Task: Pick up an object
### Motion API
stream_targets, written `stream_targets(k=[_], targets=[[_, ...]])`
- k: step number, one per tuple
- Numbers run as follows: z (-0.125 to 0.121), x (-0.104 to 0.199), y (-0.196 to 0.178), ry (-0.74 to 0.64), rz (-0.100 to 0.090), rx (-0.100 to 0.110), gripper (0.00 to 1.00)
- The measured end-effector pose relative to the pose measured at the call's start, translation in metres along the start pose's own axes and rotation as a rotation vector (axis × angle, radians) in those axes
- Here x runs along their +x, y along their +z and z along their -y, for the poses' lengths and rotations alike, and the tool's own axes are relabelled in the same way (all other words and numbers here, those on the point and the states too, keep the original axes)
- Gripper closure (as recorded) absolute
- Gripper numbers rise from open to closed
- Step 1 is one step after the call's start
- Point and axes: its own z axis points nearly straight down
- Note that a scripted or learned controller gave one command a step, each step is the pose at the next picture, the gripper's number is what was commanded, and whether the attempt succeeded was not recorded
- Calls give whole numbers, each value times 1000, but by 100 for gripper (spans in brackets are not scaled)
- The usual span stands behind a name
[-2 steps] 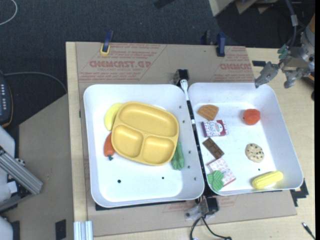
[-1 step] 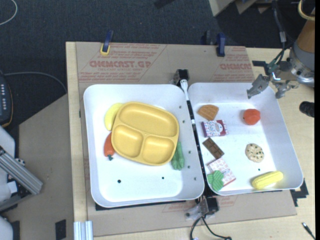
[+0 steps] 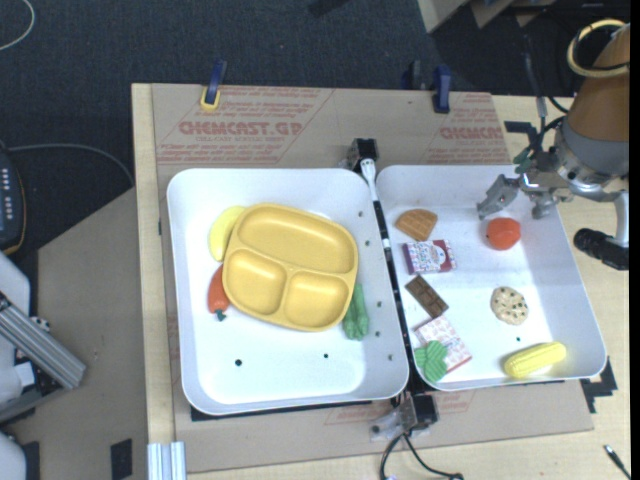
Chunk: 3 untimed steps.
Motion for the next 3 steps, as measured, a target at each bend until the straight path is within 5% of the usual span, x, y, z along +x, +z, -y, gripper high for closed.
stream_targets(k=[2, 3], targets=[[-9, 0, 74, -2, 2, -5, 0], [-10, 0, 61, -2, 3, -10, 100]])
